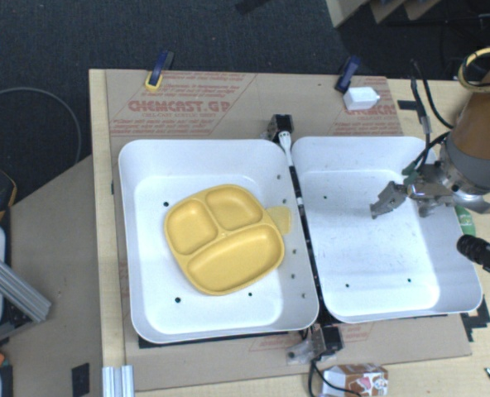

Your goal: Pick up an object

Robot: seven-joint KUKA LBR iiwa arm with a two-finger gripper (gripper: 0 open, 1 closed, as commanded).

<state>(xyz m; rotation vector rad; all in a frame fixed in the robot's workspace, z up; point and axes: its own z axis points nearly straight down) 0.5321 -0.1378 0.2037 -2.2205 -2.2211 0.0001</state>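
The yellow tray [223,239] looks light, stiff and slick, best pinched at its rim; end effector [387,204] state: cannot tell.

Arm [477,151]: grey wrist housing, rounded, under broad orange band; yellow ring at top edge of band. Black cables run down along wrist from above. Gripper [387,203]: grey metal, angular, dull finish. Green strip with pale marking below wrist; black cylindrical part beside it.
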